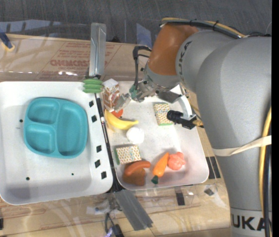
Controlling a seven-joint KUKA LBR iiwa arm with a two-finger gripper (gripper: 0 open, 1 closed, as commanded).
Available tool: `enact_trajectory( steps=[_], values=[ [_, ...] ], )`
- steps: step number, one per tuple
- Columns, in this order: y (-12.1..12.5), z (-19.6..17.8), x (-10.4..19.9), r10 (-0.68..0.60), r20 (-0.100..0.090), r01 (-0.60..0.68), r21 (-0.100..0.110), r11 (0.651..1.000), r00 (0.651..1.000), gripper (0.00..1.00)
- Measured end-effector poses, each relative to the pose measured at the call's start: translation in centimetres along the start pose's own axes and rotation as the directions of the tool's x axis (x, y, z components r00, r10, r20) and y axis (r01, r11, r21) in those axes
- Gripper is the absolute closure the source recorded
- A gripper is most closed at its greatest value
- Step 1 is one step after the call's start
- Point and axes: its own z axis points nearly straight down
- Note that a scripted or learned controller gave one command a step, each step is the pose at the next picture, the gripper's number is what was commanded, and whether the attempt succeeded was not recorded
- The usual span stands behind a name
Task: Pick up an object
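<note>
Objects in the right bin (191, 149): toy foods are spread over its white floor, most of them toward its left and near sides.
Brown sausage (135, 172): it lies at the near edge of the right bin, just left of the carrot.
Carrot (160, 165): it is laid at a slant, with its green end toward the near rim and its tip close to the pink fruit.
Pink fruit (178, 161): it is found just right of the carrot; whether the two touch cannot be told.
Near patterned block (128, 153): it lies flat by the left wall, just beyond the sausage.
White ball (135, 135): it is placed between the near patterned block and the banana.
Banana (120, 122): it is curved along the left wall, with a small red item (119, 112) partly hidden behind it.
Far patterned block (162, 114): it is seen toward the right of the bin, well apart from the banana.
Left bin (3, 147): a teal divided plate (55, 127) is held on its floor.
Gripper (129, 98): it is lowered over the far left corner of the right bin, beside a small carton (110, 94); whether it is spread or pressed together cannot be told, and contact with the carton cannot be judged.
Green item (93, 86): it rests on the far rim where the two bins meet.
Arm (218, 83): the grey body with its orange band is reached in from the right, above the far side of the right bin.
</note>
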Motion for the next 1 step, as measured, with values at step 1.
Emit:
enact_trajectory(
  steps=[1],
  values=[
    [-1.99,1.82,0.64,-0.064,0.001,0.064,-0.005,0.998,0.998,0.00]
  ],
)
